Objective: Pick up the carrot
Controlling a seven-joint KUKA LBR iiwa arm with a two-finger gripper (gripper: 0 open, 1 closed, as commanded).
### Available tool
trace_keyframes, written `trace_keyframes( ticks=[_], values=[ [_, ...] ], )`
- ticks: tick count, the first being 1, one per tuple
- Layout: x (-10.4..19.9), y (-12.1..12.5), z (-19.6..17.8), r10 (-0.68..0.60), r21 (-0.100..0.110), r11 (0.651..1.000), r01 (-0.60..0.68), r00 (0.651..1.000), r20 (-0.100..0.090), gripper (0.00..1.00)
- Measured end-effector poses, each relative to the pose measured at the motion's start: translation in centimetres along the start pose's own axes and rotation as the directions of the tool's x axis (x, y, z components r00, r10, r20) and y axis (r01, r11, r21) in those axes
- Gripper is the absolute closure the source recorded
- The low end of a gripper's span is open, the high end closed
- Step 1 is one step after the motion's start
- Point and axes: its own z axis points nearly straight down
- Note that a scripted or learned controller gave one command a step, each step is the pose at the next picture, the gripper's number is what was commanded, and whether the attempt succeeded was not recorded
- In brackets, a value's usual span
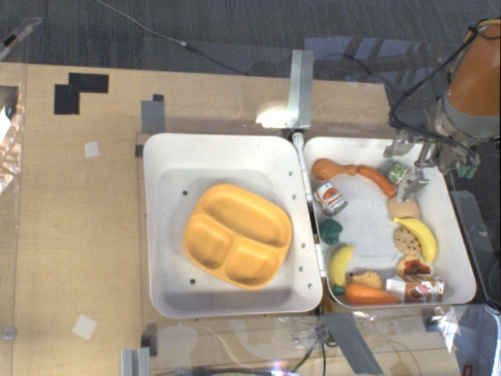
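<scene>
Carrot [370, 294], smooth tapered orange cone, in white bin [462, 241].

Orange carrot [371, 294], yellow divided plate [238, 234], yellow bananas [421, 237], white bins [168, 233]

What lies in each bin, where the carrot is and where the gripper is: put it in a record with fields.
left bin: yellow divided plate, lying near the middle
right bin: toy foods, among them a drumstick, a can and two bananas
carrot: lying flat along the right bin's near wall, green end towards the left bin
gripper: over the far part of the right bin, well apart from the carrot
carrot held: no
</scene>
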Motion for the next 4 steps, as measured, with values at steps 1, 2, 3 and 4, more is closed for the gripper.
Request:
trace_keyframes(
  ticks=[1, 2, 3, 4],
  values=[
    [4.1, -3.1, 4.2, -0.074, 0.001, 0.997, 0.074, 0.997, -0.002, 0.00],
    [4.8, -3.4, 7.7, 0.051, 0.000, 0.999, -0.051, 0.999, -0.001, 0.00],
    [-0.2, -3.1, 7.1, 0.008, 0.001, 1.000, -0.008, 1.000, 0.004, 0.00],
    [6.6, -2.9, 8.9, -0.032, 0.000, 0.999, 0.032, 0.999, -0.003, 0.00]
  ],
)
